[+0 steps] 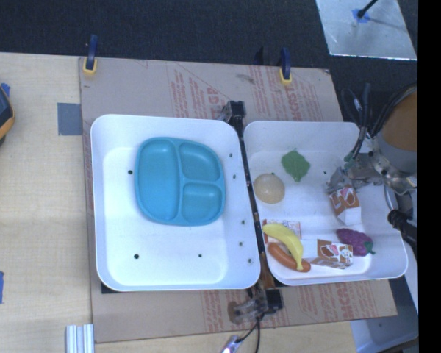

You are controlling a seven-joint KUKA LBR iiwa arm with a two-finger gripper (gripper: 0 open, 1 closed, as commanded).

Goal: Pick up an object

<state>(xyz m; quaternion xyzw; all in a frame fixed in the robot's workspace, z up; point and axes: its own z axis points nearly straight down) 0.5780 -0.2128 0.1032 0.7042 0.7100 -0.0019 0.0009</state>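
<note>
Left bin (110, 197): one blue plate (180, 181). Right bin (316, 132): seven items. Gripper (347, 176) state: cannot tell.

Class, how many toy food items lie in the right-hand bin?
7: green piece, beige ball, banana, hot dog, purple grapes, two packets. The arm may hide more.

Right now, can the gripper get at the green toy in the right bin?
Probably yes. The green toy lies alone on bare bin floor, apart from the ball, and the gripper is over the same bin.
</note>
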